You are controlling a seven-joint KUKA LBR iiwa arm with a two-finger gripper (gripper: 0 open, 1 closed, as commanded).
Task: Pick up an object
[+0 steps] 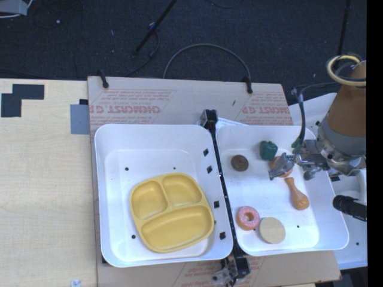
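My gripper hangs over the right bin, near its right wall, with its fingers spread and nothing between them. Just below it lies an orange club-shaped toy, its thin end pointing up toward the gripper. A green toy sits to the gripper's upper left. Further left lies a brown disc. Near the bin's front edge a pink donut and a tan round biscuit lie side by side.
The left bin holds a yellow divided plate. A black divider runs between the bins. The arm's grey and orange body stands over the right bin's far right corner. A black part juts in at the right.
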